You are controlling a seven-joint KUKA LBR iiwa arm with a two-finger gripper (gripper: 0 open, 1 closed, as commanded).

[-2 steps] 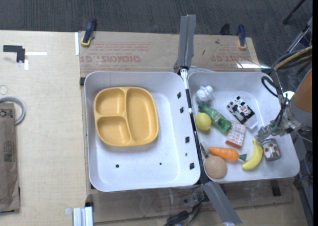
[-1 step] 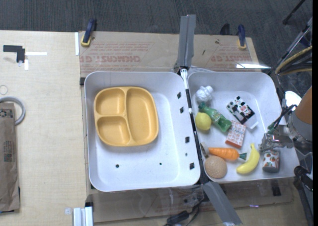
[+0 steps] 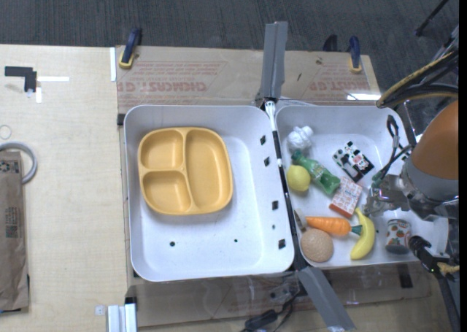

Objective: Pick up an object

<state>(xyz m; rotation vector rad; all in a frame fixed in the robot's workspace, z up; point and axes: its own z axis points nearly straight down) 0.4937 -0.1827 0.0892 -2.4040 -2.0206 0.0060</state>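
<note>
The right bin (image 3: 379, 115) holds several small objects: a white crumpled item (image 3: 300, 136), a green bottle (image 3: 318, 171), a lemon (image 3: 298, 178), a black-and-white cow toy (image 3: 353, 161), a pink packet (image 3: 346, 197), a carrot (image 3: 330, 225), a banana (image 3: 364, 235), a tan round object (image 3: 317, 246) and a small printed can (image 3: 398, 236). My gripper (image 3: 384, 198) hangs low over the right side of this bin, just right of the pink packet and above the can. I see nothing held in it.
The left bin (image 3: 211, 254) contains a yellow divided plate (image 3: 185, 171). The arm's orange band (image 3: 441, 149) and cables (image 3: 416, 86) crowd the right bin's right edge. A grey divider bar (image 3: 274, 60) stands between the bins at the back.
</note>
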